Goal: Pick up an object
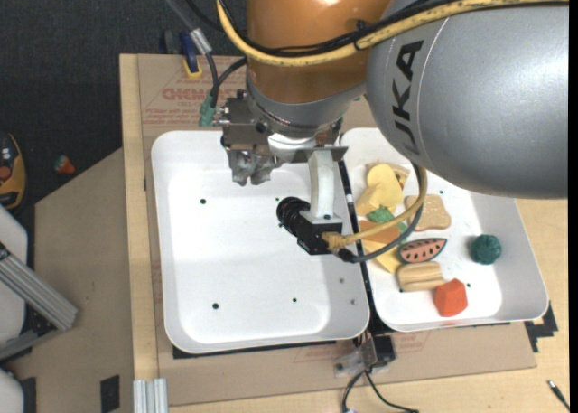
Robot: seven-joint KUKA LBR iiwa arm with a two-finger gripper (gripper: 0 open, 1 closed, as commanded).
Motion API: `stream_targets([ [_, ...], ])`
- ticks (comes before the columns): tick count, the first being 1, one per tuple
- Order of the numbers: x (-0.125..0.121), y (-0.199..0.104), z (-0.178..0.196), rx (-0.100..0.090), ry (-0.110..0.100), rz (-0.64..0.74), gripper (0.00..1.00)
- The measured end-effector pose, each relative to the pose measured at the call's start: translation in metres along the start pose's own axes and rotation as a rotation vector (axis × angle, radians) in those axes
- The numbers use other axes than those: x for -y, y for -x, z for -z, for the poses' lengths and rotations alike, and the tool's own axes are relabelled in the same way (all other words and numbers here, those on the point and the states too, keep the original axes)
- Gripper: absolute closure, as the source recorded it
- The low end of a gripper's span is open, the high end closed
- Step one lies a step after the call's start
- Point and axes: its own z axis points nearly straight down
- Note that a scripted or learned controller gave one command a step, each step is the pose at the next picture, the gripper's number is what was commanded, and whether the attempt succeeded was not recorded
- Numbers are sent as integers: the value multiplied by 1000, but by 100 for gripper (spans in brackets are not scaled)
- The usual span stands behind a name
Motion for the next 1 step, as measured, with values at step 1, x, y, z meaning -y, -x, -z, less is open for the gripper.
stream_targets([
  [1, -16, 6, 173, -10, 31, -6, 100],
])
